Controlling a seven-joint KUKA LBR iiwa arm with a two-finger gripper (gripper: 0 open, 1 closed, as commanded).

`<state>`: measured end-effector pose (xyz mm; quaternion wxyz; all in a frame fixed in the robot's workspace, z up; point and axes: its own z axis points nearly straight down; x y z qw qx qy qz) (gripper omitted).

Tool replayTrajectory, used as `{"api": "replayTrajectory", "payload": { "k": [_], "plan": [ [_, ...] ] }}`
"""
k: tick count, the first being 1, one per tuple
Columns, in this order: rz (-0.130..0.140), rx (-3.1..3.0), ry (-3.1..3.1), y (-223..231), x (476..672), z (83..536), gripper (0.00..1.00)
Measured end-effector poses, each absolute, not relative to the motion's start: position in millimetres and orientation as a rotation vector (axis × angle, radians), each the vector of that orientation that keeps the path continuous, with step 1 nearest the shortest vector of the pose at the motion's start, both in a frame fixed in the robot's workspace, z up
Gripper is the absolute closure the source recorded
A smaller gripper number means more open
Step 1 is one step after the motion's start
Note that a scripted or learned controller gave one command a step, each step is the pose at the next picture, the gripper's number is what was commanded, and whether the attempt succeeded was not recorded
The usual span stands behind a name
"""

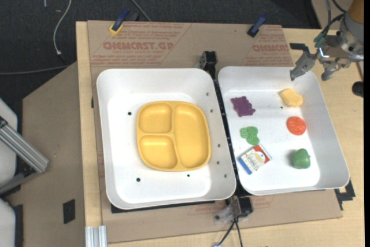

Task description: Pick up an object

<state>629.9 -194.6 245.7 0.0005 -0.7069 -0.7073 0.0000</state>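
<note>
Counter (87, 124) carries two shallow white bins side by side on brown cardboard, the cardboard held at its far edge by two blue clips.

Left bin (115, 95): one yellow divided plate (173, 136), three compartments, flat on the bin floor near the middle. Plate compartments hold nothing I can make out.

Right bin (329, 170): six small items, all apart from one another.
- Purple piece (243, 105), far-left part of the bin floor, near the divide between bins.
- Green leafy piece (250, 135), just nearer the camera than the purple one.
- Small blue-and-white packet (254, 159) with red print, tilted, nearer again, beside the green leafy piece.
- Yellow chunk (291, 98), far side of the bin, closest item to me.
- Red round piece (296, 125), mid-bin, right of the leafy piece.
- Green round piece (300, 158), nearest the camera on the right side.

My fingers (315, 65) hang over the far right corner of the right bin, above its rim, up and right of the yellow chunk. They stand spread apart, with open space between the two tips. Nothing sits between them; no contact with any item or with the bin that I can see.

All six candidate objects rest on the bin floor.
</note>
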Motion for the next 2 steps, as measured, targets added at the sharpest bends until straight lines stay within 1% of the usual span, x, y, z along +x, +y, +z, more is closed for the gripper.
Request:
{"api": "replayTrajectory", "payload": {
  "k": [1,2],
  "plan": [
    [0.001,-2.218,-2.221,-189.1,637.6,200.1,0.00],
    [0.003,-2.218,-2.219,-196.9,643.4,149.8,0.00]
  ]
}}
